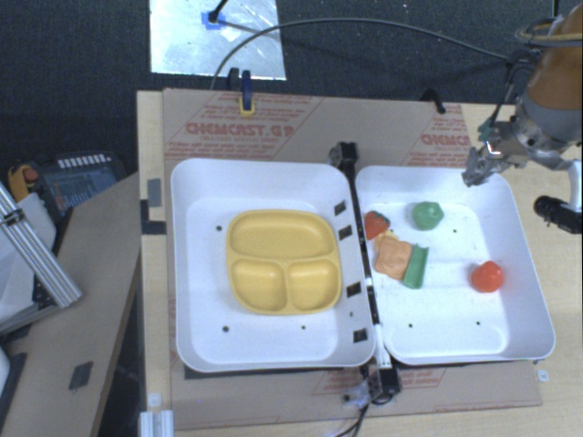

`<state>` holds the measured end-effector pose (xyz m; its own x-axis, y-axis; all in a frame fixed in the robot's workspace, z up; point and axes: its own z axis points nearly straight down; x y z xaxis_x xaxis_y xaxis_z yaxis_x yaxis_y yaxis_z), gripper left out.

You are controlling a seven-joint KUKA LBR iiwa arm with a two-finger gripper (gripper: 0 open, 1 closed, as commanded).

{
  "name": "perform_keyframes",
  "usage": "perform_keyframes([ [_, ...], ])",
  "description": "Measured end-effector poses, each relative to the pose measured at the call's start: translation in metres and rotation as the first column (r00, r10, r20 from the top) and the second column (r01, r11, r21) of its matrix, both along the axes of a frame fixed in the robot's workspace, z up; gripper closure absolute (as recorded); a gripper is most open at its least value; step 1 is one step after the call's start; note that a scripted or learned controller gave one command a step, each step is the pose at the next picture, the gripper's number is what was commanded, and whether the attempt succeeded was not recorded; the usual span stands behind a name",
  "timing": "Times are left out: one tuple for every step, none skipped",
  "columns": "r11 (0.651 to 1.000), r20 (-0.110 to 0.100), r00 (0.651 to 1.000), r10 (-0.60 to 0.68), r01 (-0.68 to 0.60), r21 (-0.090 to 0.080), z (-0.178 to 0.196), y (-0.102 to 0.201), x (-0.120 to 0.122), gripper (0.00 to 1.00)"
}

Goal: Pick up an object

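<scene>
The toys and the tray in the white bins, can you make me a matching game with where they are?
Things:
1. yellow tray
2. green ball
3. red ball
4. gripper

Places:
A. near the right bin's right wall
B. in the left bin
C. above the right bin's far corner
D. toward the back of the right bin

Pairs: 1-B, 2-D, 3-A, 4-C

Dark carpet [73,53] surrounds a pale wooden bench [100,271]. A shiny sheet [217,25], possibly foil, lies on the floor behind.
</scene>
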<state>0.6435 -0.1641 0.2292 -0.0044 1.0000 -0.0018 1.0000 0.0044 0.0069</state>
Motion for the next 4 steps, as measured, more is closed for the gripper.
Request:
perform_keyframes([
  [1.0, -0.005, 1.0, 0.005, -0.005, 0.003, -0.01, 0.055, 0.001, 1.0],
  [1.0, -0.004, 1.0, 0.004, -0.004, 0.003, -0.003, 0.101, 0.001, 1.0],
  [1.0, -0.005, 1.0, 0.005, -0.005, 0.004, 0.002, 0.149, -0.003, 1.0],
  [1.0, -0.004, 1.0, 0.005, -0.005, 0.003, -0.009, 0.204, 0.002, 1.0],
])
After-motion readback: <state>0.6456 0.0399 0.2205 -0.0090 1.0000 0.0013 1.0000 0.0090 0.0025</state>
